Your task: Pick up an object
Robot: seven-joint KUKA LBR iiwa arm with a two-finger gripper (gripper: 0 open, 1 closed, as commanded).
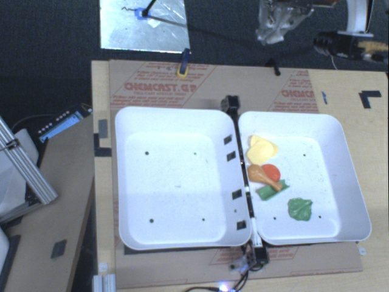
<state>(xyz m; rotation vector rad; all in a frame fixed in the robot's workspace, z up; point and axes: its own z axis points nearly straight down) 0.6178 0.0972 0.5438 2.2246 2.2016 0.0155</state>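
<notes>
The right bin [340, 163] holds a small cluster of toy food near its left wall. A pale yellow piece [261, 149] lies at the top of the cluster. Below it sit a red piece [271, 171], an orange-brown drumstick shape [264, 176] and a dark green strip [268, 191]. A green leafy piece [299, 208] rests apart, toward the front. My gripper [273, 23] hangs high at the top of the view, well beyond the far edge of the bins, with nothing seen between its fingers.
The left bin [176, 175] stands beside the right one, with black clips [234, 157] along the shared wall. A shiny metal sheet [144, 16] lies at the back left. Aluminium framing [24, 169] sits at the left edge.
</notes>
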